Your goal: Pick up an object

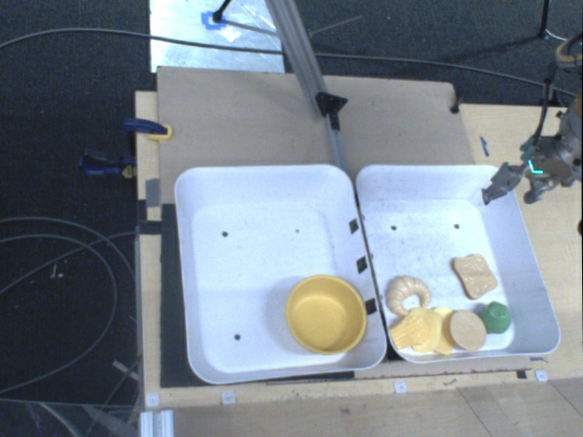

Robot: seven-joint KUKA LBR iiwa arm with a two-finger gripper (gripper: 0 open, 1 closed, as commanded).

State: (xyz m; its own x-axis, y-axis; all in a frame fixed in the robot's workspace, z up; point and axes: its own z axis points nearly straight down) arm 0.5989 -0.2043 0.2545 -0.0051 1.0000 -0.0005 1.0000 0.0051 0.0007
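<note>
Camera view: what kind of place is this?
Probably a robotics lab pick-and-place bench: two white bins side by side, toy food such as a croissant and a yellow bowl, loose cables on dark carpet, a gripper at the right.

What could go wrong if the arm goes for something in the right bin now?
The gripper sits over the right bin's far right rim, away from the food. The croissant, bread slice, round cracker and green piece crowd the near corner, so a grab may nudge neighbours or hit the wall.
</note>
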